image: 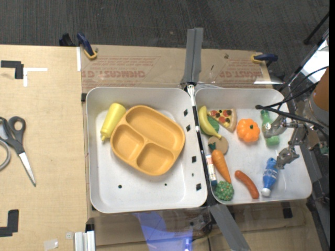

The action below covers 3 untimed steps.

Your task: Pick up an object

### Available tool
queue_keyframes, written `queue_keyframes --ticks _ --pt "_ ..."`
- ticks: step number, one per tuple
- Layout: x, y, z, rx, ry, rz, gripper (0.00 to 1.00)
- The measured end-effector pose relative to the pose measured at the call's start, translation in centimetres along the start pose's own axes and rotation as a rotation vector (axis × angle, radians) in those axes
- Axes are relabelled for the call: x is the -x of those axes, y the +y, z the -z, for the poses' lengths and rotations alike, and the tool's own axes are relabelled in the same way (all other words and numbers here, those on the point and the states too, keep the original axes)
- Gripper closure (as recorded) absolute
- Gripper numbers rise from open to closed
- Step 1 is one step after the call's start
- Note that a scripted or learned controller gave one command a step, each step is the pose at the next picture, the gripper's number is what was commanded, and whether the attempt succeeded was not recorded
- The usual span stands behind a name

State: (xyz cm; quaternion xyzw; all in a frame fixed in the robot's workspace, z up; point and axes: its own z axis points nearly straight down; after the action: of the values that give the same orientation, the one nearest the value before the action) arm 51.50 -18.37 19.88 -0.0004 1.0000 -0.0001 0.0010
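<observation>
The claw (280, 140) hangs over the right edge of the right bin (293, 192), its two fingers spread wide apart and holding nothing — one fingertip (274, 126) sits by the green bottle (268, 125), the other just above the blue bottle (269, 175). An orange pumpkin (248, 130) lies just left of it.

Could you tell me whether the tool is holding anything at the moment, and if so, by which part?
Nothing is held. The tool hangs over the right bin's right side, between the green bottle and the blue bottle, gripping neither.
</observation>
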Motion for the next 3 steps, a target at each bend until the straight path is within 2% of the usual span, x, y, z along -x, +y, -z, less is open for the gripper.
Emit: queue_keyframes --ticks 1,2,3 --pt "4.1 2.6 -10.6 0.000 -0.002 0.026 0.00" --pt "9.6 8.6 -10.6 0.000 -0.002 -0.123 0.00" --pt "10.2 4.4 -8.6 -0.001 -0.005 0.035 0.00"
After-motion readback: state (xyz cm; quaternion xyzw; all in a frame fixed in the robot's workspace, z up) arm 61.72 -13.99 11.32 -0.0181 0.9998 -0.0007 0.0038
